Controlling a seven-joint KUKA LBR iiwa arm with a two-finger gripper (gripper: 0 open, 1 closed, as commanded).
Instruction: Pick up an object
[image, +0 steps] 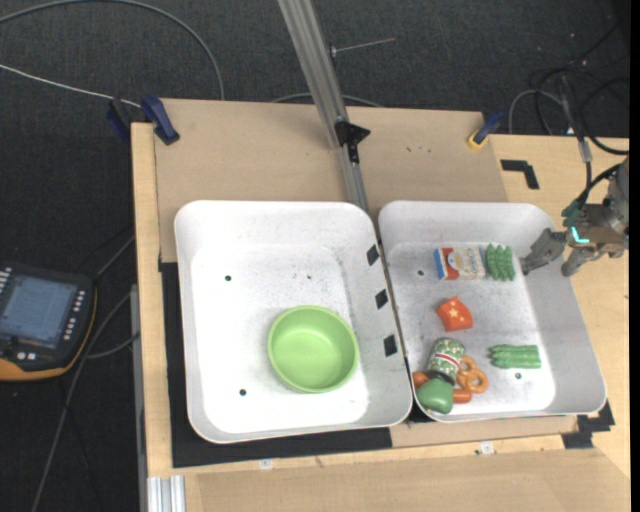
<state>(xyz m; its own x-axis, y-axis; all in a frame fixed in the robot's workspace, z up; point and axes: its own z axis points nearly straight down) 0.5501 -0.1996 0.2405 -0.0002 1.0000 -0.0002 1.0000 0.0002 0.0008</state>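
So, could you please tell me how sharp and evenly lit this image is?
Camera view: lighting is soft and even, with faint shadows under the green bowl and toys; the white bins look bright without harsh glare; the hand at the right edge looks slightly soft.

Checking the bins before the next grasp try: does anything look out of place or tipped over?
Mostly tidy. One oddity: a green pepper and a can sit piled against the right bin's front-left corner. The green bowl sits upright.
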